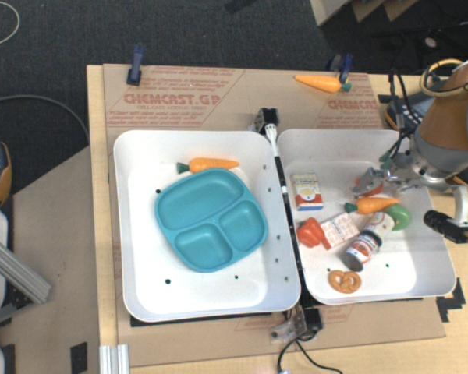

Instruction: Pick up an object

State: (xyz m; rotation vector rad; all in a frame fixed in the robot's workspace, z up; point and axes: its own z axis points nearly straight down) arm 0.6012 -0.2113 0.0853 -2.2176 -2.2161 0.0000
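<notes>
The most likely target here looks like the toy carrot point(377, 204) in the right bin point(320, 150). It's lying on its side with its long axis running roughly left-right across the bin, orange tip pointing left, leafy end to the right, where it touches a green round thing point(398, 217) that I can't identify for sure.

The gripper point(373, 179) is sitting just above and slightly left of that carrot, up toward the far side of the bin. Honestly can't tell its state; that end of the arm point(444, 131) is a jumble of grey metal and red bits. Nothing is visibly clamped in it.

So the key relation: the carrot lies just toward the near side of the bin from the gripper, very close. I'd guess a short drop toward the viewer and a grip across the carrot's narrow width does it.

Rest of that bin is crowded: a small carton point(306, 191), a red pepper-looking piece point(309, 231), a little packet point(341, 228), a can point(362, 249) and a pretzel point(345, 281).

Left bin point(136, 232) has a teal divided plate point(210, 220) with another carrot point(208, 164) just behind it. A third carrot point(320, 82) lies on the cardboard point(179, 92) outside the bins.
</notes>
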